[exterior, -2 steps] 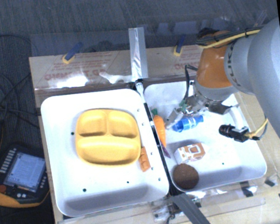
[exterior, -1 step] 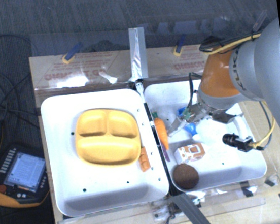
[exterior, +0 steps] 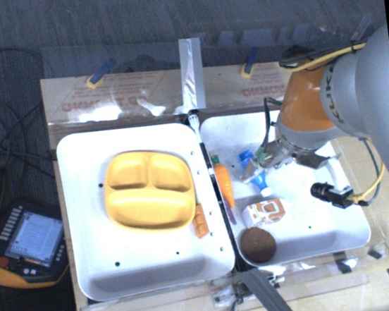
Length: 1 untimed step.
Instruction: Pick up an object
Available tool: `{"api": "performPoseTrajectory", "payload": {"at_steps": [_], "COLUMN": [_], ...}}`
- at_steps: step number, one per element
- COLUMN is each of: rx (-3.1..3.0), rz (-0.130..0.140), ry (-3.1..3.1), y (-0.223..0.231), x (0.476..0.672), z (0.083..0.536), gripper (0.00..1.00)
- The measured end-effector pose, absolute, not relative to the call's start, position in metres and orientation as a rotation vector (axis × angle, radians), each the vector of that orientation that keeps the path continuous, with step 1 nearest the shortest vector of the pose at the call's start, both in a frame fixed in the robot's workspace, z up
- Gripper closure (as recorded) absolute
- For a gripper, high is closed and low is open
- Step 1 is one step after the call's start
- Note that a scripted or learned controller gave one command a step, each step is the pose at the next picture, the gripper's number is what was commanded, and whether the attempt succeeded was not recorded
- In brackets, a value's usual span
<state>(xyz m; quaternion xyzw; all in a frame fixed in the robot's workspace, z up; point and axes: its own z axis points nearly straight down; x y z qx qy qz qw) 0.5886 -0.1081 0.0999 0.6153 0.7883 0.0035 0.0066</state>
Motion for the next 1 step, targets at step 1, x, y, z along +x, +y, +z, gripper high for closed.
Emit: {"api": "performPoseTrajectory", "payload": {"at_steps": [1], "rx": [2.113], "rz": [-0.004], "ry": [2.324], "y": [-0.0504], "x": [0.604], "z": [0.1832], "gripper": [1.0]}}
